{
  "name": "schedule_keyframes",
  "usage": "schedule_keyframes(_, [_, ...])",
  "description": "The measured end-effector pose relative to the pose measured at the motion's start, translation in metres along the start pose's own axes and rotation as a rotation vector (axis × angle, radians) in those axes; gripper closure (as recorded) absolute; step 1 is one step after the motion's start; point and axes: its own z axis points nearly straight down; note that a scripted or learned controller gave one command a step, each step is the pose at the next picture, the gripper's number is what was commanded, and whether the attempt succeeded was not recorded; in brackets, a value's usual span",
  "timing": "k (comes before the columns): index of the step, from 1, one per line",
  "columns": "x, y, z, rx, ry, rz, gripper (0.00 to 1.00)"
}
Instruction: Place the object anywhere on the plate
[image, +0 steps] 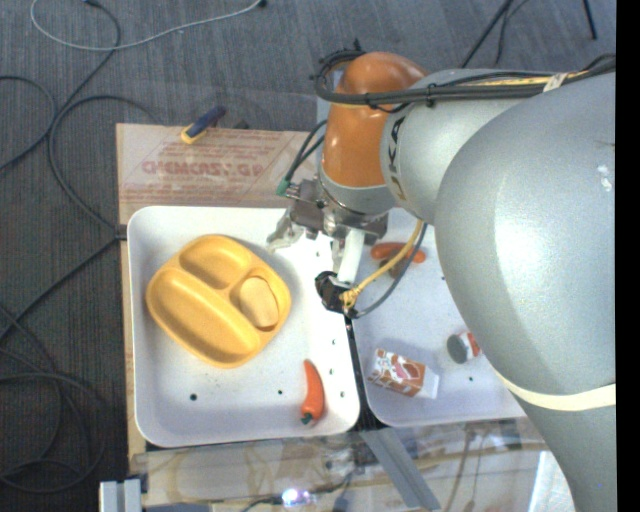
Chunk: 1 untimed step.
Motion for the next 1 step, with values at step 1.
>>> schedule_keyframes(1, [0.0000,-0.0006,-0.0074,0.004,-0.002,-0.001,1.00])
